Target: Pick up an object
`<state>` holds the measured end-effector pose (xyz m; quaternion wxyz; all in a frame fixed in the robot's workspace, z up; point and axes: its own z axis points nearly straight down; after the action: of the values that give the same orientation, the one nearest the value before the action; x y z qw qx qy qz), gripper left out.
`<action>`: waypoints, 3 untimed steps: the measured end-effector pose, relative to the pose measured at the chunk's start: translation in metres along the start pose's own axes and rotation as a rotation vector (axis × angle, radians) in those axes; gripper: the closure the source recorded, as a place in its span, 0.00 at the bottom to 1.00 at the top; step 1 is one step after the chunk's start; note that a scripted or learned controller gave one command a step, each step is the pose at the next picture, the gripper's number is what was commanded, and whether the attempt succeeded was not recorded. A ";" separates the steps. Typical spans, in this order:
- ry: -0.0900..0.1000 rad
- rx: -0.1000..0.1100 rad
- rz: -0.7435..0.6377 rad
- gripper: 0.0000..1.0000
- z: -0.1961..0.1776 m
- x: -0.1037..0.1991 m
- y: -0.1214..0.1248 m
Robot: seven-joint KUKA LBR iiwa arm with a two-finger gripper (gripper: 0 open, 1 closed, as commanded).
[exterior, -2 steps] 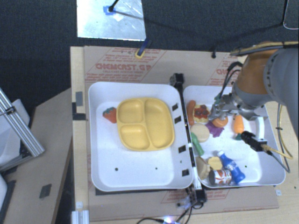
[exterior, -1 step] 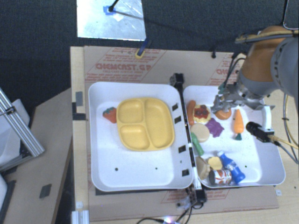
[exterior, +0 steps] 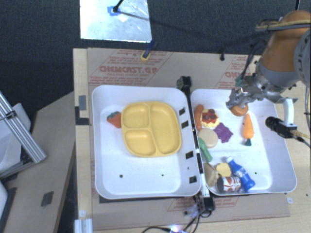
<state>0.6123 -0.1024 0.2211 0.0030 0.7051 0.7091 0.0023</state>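
Orange showed just under our hand (exterior: 238,101): a small round orange toy (exterior: 239,111), lying in the upper part of the right bin (exterior: 284,176), and we took it for the thing we were after. We had the hand low over it, close enough to seem touching its top edge, but the view did not let us tell whether the hand was apart or together, nor whether the toy sat inside it. We judged the step to be the reach and descent, with the grasp itself unproven.

Below and to the right of the orange toy lay a toy carrot (exterior: 248,127), close by. To the toy's left sat a red and yellow piece (exterior: 210,117) with a sausage (exterior: 198,114) beyond it, and a purple piece (exterior: 223,132) lay lower left. Far to its left, the left bin (exterior: 104,176) held a yellow divided plate (exterior: 148,128).

The next move, as we saw it, called for closing squarely on the toy without nudging the carrot, then a straight lift.
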 end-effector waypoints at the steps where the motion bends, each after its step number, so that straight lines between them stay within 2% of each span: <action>1: 0.002 0.010 -0.001 1.00 0.006 0.031 -0.047; 3: 0.001 0.004 0.002 1.00 -0.013 0.032 -0.054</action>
<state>0.5578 -0.0702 0.2332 0.0011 0.7056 0.7086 0.0011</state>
